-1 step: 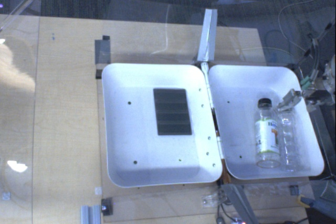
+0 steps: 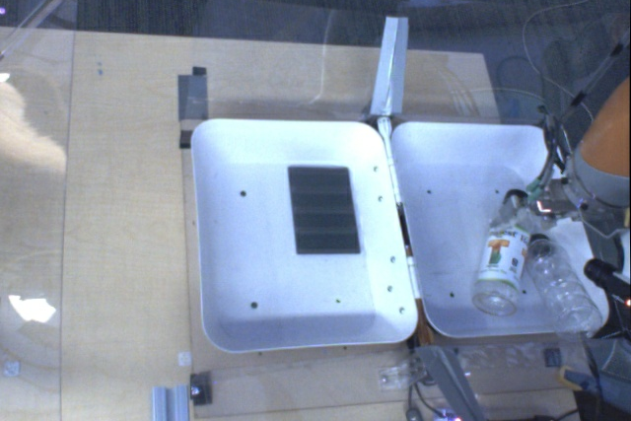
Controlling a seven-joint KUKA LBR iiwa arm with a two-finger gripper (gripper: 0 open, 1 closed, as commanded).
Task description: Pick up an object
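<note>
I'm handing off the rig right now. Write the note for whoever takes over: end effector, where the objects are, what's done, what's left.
End effector: low in the right bin, at its right side, just above the top of the labelled bottle. I can't tell its finger state.
Objects: the labelled bottle lies in the right bin's lower right; a clear plastic bottle lies beside it, against the right wall. A dark rectangular pad sits in the middle of the left bin.
Done: nothing lifted.
Left: grasp one object and raise it.

A clear bottle with a white-and-orange label [image 2: 503, 263] lies tilted in the right bin [image 2: 444, 212], near its front right part. Just beside it, to the right, lies a clear, label-free plastic bottle [image 2: 564, 289]
</note>
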